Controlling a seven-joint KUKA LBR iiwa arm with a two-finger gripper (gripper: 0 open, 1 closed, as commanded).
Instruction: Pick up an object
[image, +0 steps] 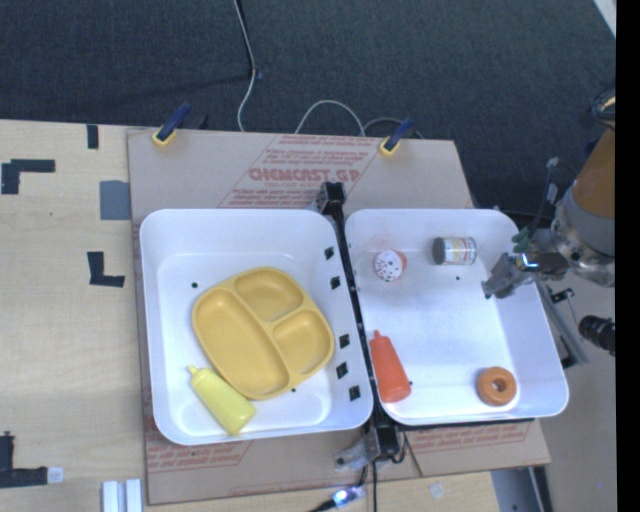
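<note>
**Claw Poised at Bin's Edge, Nothing Yet Taken**

Seen over the right rim of the right bin (520, 330): the claw (503, 278), carrying nothing, finger spread impossible to tell. Nearest, just left and slightly beyond: a small jar (455, 250) on its side. Farther left: a white speckled ball (389, 265). Nearer the camera, below the claw: a brown doughnut (496, 385) and an orange bottle (389, 369) against the dividing wall. Far left, in the other bin: a yellow divided plate (262, 331) and yellow bottle (223, 399). Likely choosing a target, judging by the hovering stance.

Plate (262, 331) and bottle (222, 398) in left bin (160, 240); donut (496, 385) in right bin (530, 330)
</note>
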